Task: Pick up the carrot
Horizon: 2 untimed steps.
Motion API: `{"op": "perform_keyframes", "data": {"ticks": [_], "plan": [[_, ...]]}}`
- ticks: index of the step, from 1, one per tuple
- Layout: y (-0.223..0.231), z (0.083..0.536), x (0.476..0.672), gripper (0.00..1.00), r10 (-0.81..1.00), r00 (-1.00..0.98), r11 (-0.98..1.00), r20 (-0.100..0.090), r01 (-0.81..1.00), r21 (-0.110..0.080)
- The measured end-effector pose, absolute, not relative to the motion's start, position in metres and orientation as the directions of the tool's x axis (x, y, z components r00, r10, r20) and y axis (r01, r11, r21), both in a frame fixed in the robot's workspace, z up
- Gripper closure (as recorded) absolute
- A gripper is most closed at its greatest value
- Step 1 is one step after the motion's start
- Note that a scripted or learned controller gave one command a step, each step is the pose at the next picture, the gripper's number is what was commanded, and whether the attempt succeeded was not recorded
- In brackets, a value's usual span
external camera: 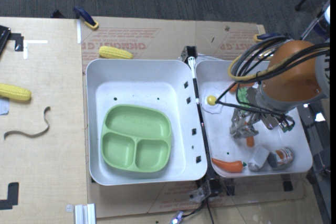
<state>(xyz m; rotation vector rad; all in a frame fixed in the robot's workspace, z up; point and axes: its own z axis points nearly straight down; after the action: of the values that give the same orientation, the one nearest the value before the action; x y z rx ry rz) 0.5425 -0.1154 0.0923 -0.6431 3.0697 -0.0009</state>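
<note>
Carrot, orange tapered w/ green top [228, 165], lies lengthwise along right white bin's [302, 134] near wall, just below-left of gripper [242, 131]; jaws' state can't tell.

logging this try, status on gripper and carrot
Gripper low in right bin, nothing seen between fingers. Carrot lying at bin's near-left corner, apart from gripper. Can beside it, not blocking.

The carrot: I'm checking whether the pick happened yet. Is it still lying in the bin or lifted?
Lying in the bin. The carrot rests flat on the right bin's floor near its front-left corner, apart from the gripper.
</note>
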Motion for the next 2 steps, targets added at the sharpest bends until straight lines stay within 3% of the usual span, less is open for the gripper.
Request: {"op": "perform_keyframes", "data": {"ticks": [1,2], "plan": [[-0.15,0.094,0.644,1.0,-0.643,-0.766,0.766,-0.008,-0.643,-0.005],[-0.117,0.123,0.661,1.0,-0.202,-0.979,0.979,-0.009,-0.202,-0.002]]}}
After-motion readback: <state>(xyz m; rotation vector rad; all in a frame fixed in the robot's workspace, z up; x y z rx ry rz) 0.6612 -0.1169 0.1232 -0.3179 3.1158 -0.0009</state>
